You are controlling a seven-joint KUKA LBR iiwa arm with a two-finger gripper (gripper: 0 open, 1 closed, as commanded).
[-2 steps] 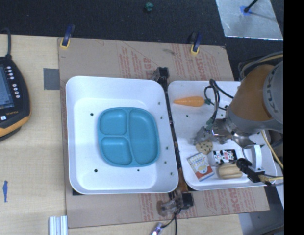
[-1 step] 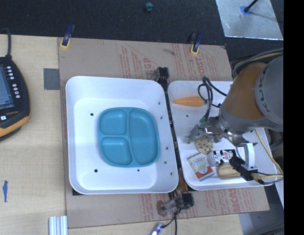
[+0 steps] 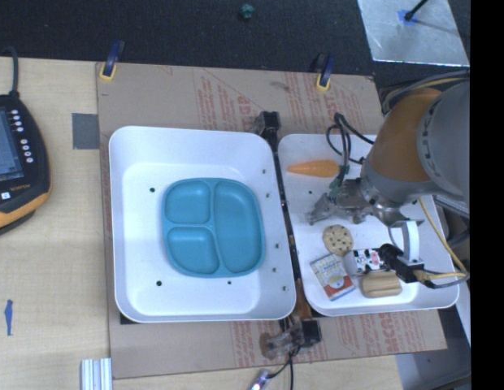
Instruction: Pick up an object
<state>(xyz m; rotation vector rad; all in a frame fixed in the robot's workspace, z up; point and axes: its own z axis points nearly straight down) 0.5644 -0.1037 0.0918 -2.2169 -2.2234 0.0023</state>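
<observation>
Grey arm (image 3: 414,149) low over the right bin (image 3: 444,302), gripper (image 3: 340,205) close by the cookie (image 3: 338,238), open or shut unclear; could slip off that flat cookie or bump the carrot (image 3: 313,168) past it.

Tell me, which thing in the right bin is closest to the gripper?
The round cookie, just below the gripper. The carrot, the little box and the others lie farther off.

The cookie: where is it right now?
The cookie lies in the right bin, just below the gripper and above the small carton.
</observation>
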